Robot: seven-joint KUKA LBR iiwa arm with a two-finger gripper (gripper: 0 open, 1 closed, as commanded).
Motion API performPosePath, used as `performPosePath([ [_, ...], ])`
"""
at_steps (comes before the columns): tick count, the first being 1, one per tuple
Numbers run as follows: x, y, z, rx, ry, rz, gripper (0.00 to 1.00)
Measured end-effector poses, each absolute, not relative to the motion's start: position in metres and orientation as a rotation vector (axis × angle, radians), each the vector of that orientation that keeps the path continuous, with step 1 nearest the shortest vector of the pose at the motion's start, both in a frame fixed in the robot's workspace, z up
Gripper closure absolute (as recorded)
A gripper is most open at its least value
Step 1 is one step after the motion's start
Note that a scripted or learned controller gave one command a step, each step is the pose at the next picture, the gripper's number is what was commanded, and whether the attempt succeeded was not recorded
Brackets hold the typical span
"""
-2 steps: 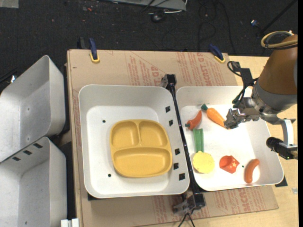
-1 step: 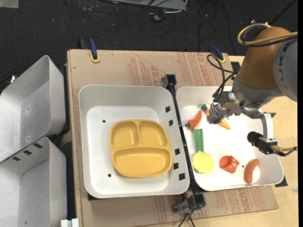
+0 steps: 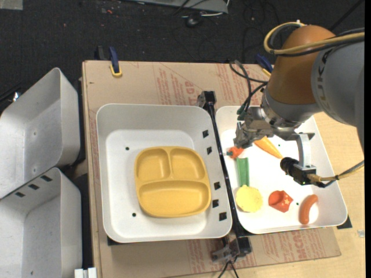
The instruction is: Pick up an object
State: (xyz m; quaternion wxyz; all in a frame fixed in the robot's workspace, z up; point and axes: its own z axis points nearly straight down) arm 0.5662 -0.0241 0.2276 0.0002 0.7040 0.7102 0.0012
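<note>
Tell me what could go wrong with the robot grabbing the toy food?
1. The pincer sits in the right bin's far left corner, so it might bump the wall there.
2. The carrot, a small red piece and the green stick lie close together under it, so it could nudge one aside or pinch two at once.
3. The carrot looks smooth and tapered, so it may slip out when lifted.

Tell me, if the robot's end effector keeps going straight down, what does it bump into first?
Probably the small orange-red piece lying on the right bin's floor, just below the end effector. Depth is hard to judge from above, so it might land beside it, near the green stick.
</note>
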Motion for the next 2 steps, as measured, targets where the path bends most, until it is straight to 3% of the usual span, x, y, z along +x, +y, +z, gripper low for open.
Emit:
performPosePath([
  [1,0.587,0.032,0.234,2.211,2.23,0.005,1.0],
  [2,0.594,0.082,0.224,2.213,2.23,0.002,1.0],
])
